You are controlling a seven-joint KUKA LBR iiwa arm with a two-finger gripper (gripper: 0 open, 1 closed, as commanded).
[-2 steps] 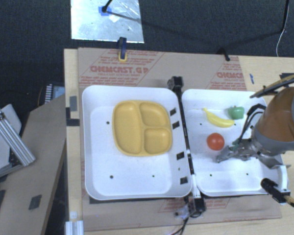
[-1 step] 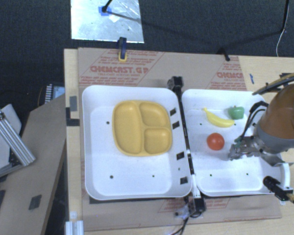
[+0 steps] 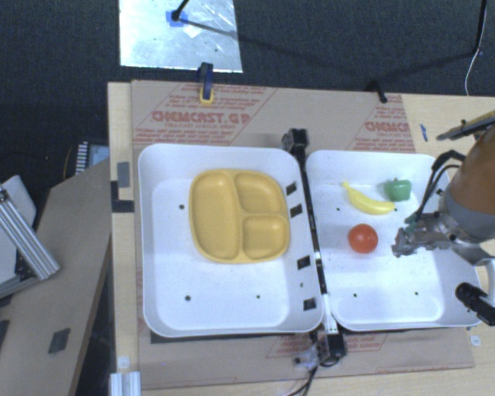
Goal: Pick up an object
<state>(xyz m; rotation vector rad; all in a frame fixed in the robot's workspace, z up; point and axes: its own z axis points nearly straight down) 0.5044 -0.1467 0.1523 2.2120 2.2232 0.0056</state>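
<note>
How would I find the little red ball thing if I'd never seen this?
Look in the right bin, not the one with the yellow tray. The tomato sits below the banana, left of the gripper. It is the one round red thing there.

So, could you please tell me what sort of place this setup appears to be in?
Probably a robotics lab test bench: two white bins on protective cardboard, toy food such as a banana and tomato, and a robot arm reaching in.

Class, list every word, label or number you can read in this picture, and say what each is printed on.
"CHEMCAST GP": red print on the brown sheet under the bins, behind the left bin.
A second red "CHEMCAST" print, behind the right bin: partly cut off, blurred.
Nothing else readable.
</note>
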